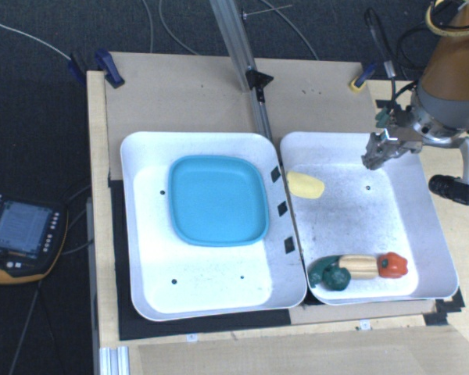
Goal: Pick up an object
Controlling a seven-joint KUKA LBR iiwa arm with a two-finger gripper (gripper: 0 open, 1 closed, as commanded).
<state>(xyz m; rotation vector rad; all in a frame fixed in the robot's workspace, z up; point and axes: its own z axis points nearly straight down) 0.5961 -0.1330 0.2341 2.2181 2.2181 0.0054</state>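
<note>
No writing is legible. The hand (373,159), its grip impossible to tell, hangs over the right bin (422,209); yellow piece (306,185) near the left wall, well apart

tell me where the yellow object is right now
The yellow object lies in the right bin, at its upper left corner beside the divider between bins, away from the gripper.

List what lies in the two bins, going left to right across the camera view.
Blue plate → yellow piece → dark green item → tan stick-shaped piece → red item.
</note>
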